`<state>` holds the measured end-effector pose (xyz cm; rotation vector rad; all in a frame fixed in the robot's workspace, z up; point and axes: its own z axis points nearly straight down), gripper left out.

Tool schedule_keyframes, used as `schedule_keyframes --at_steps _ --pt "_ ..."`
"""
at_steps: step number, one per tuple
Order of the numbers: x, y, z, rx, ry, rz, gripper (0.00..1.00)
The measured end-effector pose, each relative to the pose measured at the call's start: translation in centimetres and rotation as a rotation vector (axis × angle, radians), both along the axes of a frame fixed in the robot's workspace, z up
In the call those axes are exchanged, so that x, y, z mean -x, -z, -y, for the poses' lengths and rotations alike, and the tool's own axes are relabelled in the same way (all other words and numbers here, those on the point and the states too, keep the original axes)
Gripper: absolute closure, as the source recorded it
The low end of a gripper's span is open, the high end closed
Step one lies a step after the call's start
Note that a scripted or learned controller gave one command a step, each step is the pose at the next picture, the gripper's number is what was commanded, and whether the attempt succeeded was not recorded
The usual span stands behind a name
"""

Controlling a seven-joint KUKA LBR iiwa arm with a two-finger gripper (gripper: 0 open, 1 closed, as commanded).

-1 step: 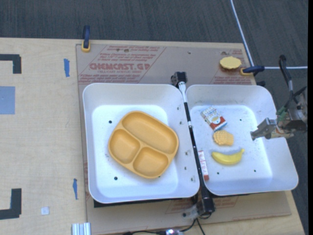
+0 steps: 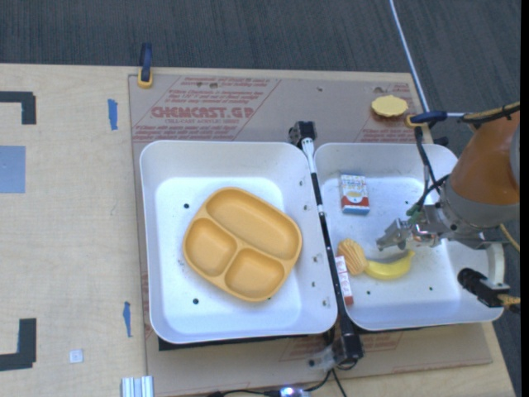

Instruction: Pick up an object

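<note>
Yellow-orange plastic takes up the left bin: a divided plate with three compartments, lying flat in the middle of that bin. Taking the plate as landmark, the right bin sits just to its right, across the shared rims. Nearest the plate in that bin is a small round orange-brown piece that looks like a cookie or waffle, and touching or almost touching its right side lies a banana, curved, flat on the bin floor. Up and to the right of the plate stands a little white and blue carton, well apart from the banana. Farther right, the gripper hangs low just above the banana's right half; whether its fingers are spread or closed I cannot tell, and nothing is plainly held. I judge this the approach or descent step, with the banana as likely target. The next move calls for lowering squarely over the fruit's narrow body and closing across it, not along it.
</note>
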<state>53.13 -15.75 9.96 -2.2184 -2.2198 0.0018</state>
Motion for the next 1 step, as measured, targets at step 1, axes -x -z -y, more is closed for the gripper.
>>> schedule_keyframes --at_steps 1 --pt "2.0 1.34 -4.51 0.006 0.003 0.009 0.0"
